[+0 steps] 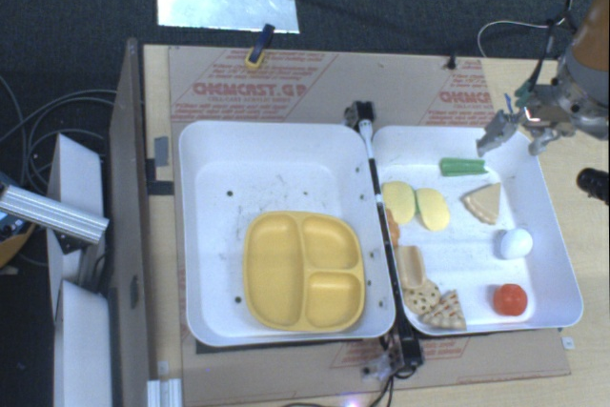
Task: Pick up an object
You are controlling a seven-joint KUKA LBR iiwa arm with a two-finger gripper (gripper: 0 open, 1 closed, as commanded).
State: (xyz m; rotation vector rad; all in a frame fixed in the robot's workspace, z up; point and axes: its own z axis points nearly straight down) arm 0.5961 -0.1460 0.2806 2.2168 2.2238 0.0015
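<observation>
Dark carpet is surrounding a bench topped with a printed cardboard sheet (286,81), and two shallow white plastic bins are sitting on it side by side. In the left bin (219,167) a yellow three-compartment plate (305,270) is lying, smooth and glossy, with rounded corners.

The right bin (553,234) is holding the candidate objects: a green elongated piece (463,167) near the far wall, two pale yellow oval pieces (416,205) touching each other beside the divider, a tan wedge (484,203), a white ball (515,243), a red ball (510,299), and a tan slice with a waffle-patterned piece (431,293) at the near left corner. All appear to be moulded toy food with matte or lightly glossy surfaces.

The gripper (519,136) is hovering over the far right corner of the right bin, just beside the green piece and above it. Its two fingers are standing spread apart, and nothing is lying between them.

Judged from this pose, the approach step is in hand; no object is being grasped yet. The next move is calling for a descent onto one object, probably the green piece as the nearest, with the fingers straddling its narrow width before closing. Rounded items such as the balls are likely to roll under contact.
</observation>
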